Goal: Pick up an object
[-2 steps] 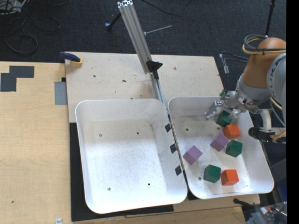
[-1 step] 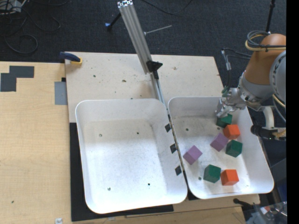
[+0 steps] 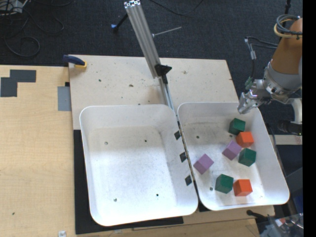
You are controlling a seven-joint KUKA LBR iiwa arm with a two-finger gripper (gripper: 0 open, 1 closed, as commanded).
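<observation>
Gripper (image 3: 247,102) is hovering over the right bin's (image 3: 276,147) far rim, near a green cube (image 3: 237,126); you cannot tell its jaw state.

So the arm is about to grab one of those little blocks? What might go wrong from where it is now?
The blocks are crowded: an orange block, a purple block and a green block sit nearly touching, so the fingers may nudge neighbours instead of closing on one. The gripper hovers over the right bin's far rim, so a straight descent might clip it. The nearest green block lies close to that rim, leaving little room.
</observation>
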